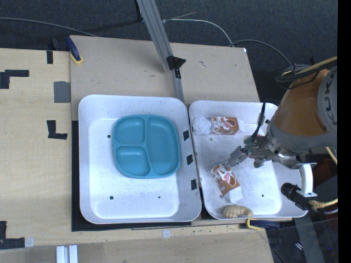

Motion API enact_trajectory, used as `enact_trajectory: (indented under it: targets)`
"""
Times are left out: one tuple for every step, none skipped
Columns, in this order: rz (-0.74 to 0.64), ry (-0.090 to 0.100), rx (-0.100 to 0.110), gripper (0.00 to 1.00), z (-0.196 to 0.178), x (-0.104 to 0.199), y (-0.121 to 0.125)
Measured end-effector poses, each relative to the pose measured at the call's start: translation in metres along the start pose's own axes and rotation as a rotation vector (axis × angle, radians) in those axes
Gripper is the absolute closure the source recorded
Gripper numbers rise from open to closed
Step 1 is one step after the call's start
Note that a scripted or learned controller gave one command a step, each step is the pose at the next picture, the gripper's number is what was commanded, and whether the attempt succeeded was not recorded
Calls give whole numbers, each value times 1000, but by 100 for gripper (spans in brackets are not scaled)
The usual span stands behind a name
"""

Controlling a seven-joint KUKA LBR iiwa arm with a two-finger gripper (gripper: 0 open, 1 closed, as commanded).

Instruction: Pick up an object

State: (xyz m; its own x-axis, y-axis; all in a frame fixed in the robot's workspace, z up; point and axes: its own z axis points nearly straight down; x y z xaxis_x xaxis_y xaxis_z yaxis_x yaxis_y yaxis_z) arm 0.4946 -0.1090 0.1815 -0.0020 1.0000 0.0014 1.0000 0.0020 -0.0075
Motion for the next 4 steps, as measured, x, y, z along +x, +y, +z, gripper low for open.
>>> enact_trajectory:
  targets:
    - [2,0,1,0,50,-8,3]
    - [0,-1,-18,0,70,-8,8]
    - [1,-2,-23,100,60,-8,9]
    - [2,-3,-10,100,8,-15,2]
